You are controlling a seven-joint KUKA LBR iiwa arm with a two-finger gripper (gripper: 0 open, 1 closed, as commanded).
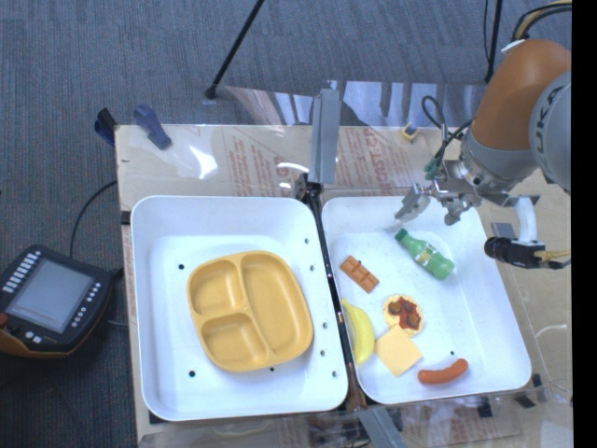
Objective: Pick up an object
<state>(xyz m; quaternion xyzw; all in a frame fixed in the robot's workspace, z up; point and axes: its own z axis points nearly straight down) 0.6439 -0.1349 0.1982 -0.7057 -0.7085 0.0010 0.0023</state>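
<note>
My gripper hangs over the far part of the right bin, open, with nothing between its fingers. Just below it in the view lies a green bottle on its side. Further forward in the same bin are a brown chocolate bar, a small round pizza, a yellow banana, a pale yellow cheese slice and a red sausage.
The left bin holds a yellow divided plate. A grey upright post stands behind the wall between the bins. A teach pendant lies on the floor at the left.
</note>
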